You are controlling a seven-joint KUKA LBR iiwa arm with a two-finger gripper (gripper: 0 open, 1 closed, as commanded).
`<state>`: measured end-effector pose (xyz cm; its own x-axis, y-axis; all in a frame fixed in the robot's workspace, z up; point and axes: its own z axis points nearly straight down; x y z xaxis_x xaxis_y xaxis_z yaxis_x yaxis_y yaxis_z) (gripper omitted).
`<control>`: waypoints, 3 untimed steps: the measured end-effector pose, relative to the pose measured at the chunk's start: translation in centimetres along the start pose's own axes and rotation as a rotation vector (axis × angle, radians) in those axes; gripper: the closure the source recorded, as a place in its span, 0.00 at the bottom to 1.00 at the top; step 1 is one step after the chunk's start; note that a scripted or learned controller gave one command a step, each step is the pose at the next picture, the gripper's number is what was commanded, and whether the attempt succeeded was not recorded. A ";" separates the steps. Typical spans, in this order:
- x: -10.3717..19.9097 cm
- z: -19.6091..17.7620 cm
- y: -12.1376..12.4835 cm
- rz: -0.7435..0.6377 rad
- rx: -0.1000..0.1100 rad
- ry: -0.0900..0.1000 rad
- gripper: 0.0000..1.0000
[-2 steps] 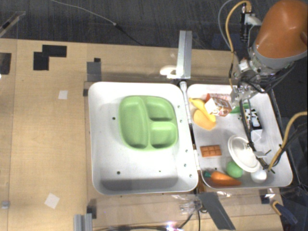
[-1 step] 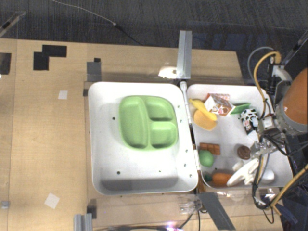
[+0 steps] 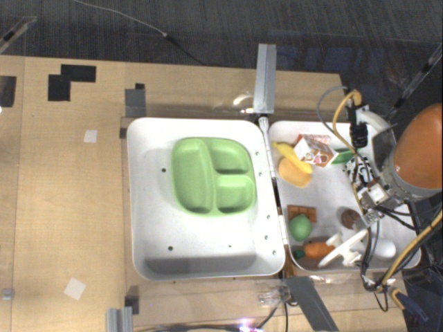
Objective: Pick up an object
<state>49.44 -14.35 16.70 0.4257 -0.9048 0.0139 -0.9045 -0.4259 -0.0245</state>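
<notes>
The right bin holds a yellow banana, a yellow-orange fruit, a red and white packet, a brown block, a green ball, an orange carrot-like piece and a small brown round thing. My gripper lies low at the bin's front right. Its white fingers point left and stand open, their tips just right of the orange piece. Nothing shows between them.
The left bin carries a green divided tray. A metal post stands behind the wall between the bins. Cables loop around the wrist at the right bin's far right corner.
</notes>
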 end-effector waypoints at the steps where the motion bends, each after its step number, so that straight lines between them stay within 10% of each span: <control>1: -2.1 -0.8 -1.3 -0.300 -0.002 -0.004 1.00; 2: 2.3 3.4 -1.5 -0.569 -0.007 -0.009 1.00; 3: 7.7 -1.4 -2.2 -0.815 -0.013 -0.022 1.00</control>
